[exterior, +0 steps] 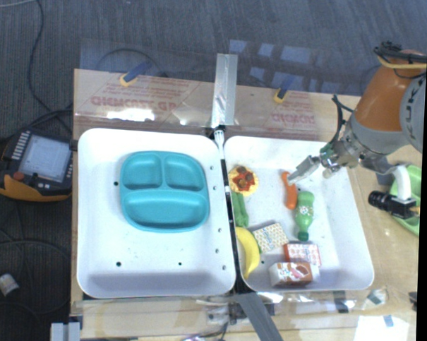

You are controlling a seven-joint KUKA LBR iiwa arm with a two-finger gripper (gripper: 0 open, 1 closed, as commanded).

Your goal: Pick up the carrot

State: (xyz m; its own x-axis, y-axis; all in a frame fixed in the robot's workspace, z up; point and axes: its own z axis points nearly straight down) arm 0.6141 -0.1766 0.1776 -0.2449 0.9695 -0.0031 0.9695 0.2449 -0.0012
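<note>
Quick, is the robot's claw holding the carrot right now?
Gripper: above the carrot in the right bin, not holding it; open or closed cannot be told.

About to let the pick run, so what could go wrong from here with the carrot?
1. The carrot lies right against the green bottle; the hand may nudge or grab the bottle instead.
2. The hand sits near the carrot's upper tip, so an end grasp may let the carrot swing or slip.
3. The carrot lies at a slant; unaligned fingers could push it aside.
</note>
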